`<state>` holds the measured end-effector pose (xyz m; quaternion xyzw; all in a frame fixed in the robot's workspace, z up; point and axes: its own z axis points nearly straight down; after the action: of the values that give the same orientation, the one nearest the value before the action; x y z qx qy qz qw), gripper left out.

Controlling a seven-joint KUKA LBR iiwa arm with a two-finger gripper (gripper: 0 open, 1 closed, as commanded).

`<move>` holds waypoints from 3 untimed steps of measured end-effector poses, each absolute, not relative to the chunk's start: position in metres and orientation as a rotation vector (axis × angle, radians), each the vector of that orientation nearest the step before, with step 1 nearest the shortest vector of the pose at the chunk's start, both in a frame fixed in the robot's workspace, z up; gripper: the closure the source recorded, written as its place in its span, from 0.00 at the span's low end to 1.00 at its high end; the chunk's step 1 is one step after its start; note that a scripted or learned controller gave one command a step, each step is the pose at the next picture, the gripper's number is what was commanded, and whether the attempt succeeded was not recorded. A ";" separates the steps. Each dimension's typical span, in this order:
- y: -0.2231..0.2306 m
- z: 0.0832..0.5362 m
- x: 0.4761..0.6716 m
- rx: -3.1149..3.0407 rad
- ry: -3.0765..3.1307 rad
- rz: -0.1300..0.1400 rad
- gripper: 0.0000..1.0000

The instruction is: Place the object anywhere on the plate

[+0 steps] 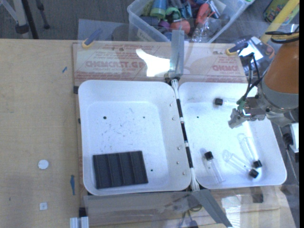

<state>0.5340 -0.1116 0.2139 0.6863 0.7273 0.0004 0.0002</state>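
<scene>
A dark grey ribbed plate [119, 169] lies flat in the front left corner of the left bin [90, 94]. Several clear vials with black caps lie in the right bin [199, 91]: one near the back [219, 101], one at the front middle [212, 165], and two close together at the front right [237, 162] [248, 147]. My gripper [236, 119] hangs over the right part of the right bin, between the back vial and the front right pair. I see nothing held in it.
A clear tub of colourful toys [190, 8] stands behind the bins. A hinged divider [183, 127] runs between the two bins. The wooden bench top [33, 103] stretches out to the left, with a small white disc [43, 164] on it.
</scene>
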 end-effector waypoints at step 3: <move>0.119 0.185 0.667 1.528 2.741 0.004 1.00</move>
<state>0.6670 0.1187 0.1852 0.4870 0.8734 0.0013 0.0018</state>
